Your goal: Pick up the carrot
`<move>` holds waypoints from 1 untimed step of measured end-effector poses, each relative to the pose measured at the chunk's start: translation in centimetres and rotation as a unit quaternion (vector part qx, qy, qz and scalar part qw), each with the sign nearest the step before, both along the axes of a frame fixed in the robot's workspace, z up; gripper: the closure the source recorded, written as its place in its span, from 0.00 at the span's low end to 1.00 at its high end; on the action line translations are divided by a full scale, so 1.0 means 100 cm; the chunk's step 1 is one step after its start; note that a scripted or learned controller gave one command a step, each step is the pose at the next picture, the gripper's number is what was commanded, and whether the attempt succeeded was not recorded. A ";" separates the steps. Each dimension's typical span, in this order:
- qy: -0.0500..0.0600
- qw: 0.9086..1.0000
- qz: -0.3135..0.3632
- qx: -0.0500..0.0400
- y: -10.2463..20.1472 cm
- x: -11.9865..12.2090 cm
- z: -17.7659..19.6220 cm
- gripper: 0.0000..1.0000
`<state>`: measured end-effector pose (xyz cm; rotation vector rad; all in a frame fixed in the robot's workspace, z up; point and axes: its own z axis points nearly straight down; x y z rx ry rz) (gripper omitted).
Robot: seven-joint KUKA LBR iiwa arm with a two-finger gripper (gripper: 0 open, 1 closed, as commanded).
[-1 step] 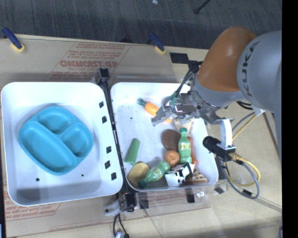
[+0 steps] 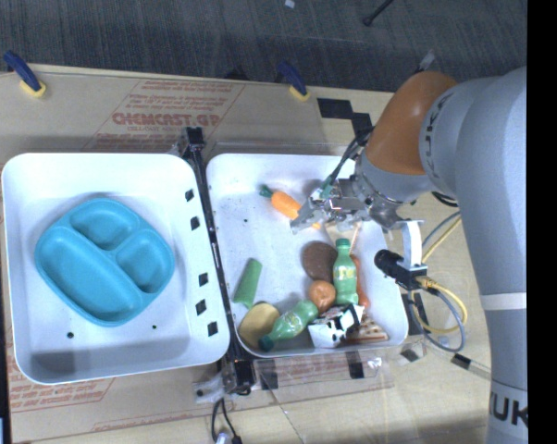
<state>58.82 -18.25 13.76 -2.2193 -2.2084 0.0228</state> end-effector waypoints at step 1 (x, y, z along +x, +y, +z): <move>-0.014 0.999 -0.043 -0.004 0.041 0.049 -0.039 0.00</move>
